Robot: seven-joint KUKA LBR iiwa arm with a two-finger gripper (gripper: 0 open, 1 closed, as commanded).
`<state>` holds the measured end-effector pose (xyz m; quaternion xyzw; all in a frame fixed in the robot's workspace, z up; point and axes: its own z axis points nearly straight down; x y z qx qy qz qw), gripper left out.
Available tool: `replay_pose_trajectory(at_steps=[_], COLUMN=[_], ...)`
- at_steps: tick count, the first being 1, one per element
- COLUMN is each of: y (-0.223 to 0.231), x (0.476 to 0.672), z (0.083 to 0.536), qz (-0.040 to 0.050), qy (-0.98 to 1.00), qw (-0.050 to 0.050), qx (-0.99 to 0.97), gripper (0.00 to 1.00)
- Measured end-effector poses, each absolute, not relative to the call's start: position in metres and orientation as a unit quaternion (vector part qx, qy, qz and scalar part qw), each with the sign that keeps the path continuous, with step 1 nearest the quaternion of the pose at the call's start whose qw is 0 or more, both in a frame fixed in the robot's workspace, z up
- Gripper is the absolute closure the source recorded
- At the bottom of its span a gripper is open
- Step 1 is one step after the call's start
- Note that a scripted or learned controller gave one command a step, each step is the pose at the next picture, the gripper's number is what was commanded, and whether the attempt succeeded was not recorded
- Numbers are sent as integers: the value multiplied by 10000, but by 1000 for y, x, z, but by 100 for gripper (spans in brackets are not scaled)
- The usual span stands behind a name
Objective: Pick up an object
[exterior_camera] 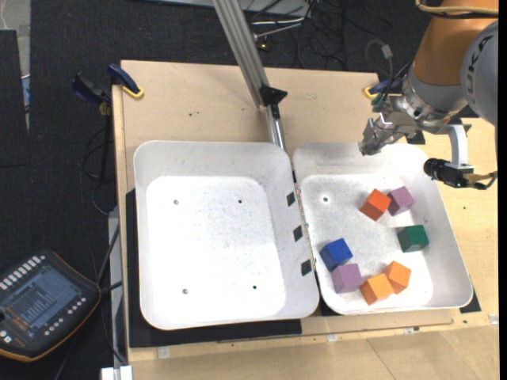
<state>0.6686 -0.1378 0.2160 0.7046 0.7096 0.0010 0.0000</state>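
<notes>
A grey KUKA arm with an orange band reaches in from the right, its two-finger gripper (374, 142) poised over the far rim of the right-hand shallow white plastic bin (451, 291), while the left-hand white bin (150, 165) sits beside it. From where I stand nothing hangs from the tool, though whether it is spread or closed I cannot tell at this angle. The pick looks not yet made. Every candidate lies on the right bin's floor: an orange foam cube (375, 204) touching a pale purple cube (401, 199) nearest the tool, a dark green cube (413, 237) toward the right wall, a blue cube (337, 252) just above a second purple cube (346, 277), and two more orange cubes (377, 288) (398, 275) pressed together near the front edge. By my reading, the whole job remains: choose a block, descend, close, lift. The orange-and-purple pair sits closest, but their contact could spoil a clean grip.
</notes>
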Motion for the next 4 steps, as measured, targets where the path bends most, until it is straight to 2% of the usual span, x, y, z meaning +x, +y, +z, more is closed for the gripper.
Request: replay_pose_trajectory(at_steps=[1,3,4], y=[-85,13,60], x=[649,603,590], z=[209,236,228], qz=[0,5,-2], qy=[7096,7100,7098], qw=[-11,-11,-15], qx=[7046,7042,7044], gripper=[100,100,100])
